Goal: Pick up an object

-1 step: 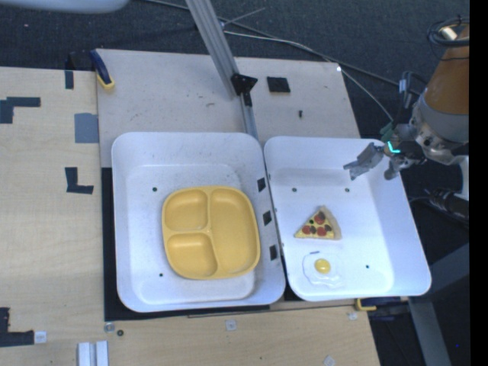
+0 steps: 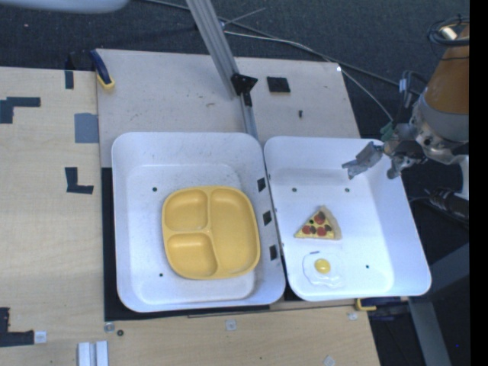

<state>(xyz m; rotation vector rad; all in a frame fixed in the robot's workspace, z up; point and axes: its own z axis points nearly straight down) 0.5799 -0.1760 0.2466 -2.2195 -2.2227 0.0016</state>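
Note:
A toy pizza slice (image 2: 319, 225) lies in the middle of the right bin (image 2: 381, 204). A toy fried egg (image 2: 322, 268) lies just in front of it, near that bin's front wall. My gripper (image 2: 377, 163) hangs over the right bin's far right corner, well clear of both toys. Its two grey fingers (image 2: 361, 159) stand spread apart with nothing between them.
A yellow divided plate (image 2: 210, 231) sits in the left bin (image 2: 137, 204). A slanted metal pole (image 2: 217, 40) rises behind the bins, ending at a black clamp (image 2: 244, 84). Cables run across the dark floor at the back.

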